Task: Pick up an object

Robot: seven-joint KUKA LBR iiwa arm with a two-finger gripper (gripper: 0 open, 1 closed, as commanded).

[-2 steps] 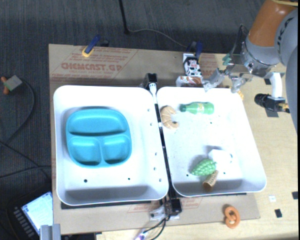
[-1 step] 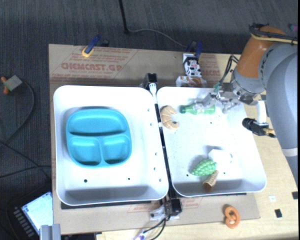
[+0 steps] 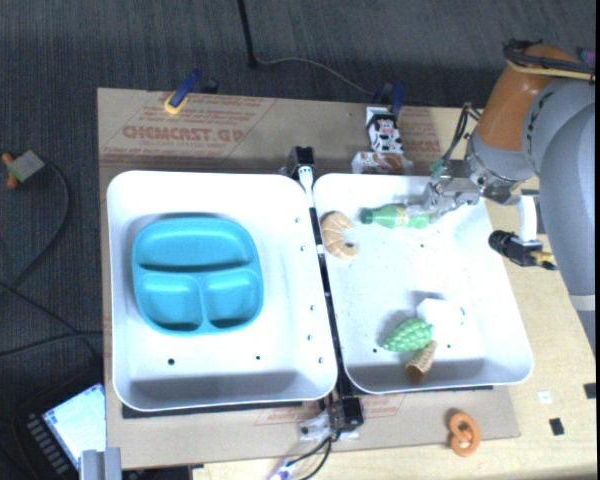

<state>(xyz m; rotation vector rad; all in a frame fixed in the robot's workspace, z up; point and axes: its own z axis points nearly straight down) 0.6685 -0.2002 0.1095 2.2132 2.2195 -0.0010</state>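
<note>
Left bin holds a blue divided tray. Right bin holds a doughnut against its left wall, a green bottle and a green cone. At upper right the gripper meets the bottle's end, apparently to grasp it; its spread cannot be judged. Bins rest on a board-topped bench above dark carpet.
</note>
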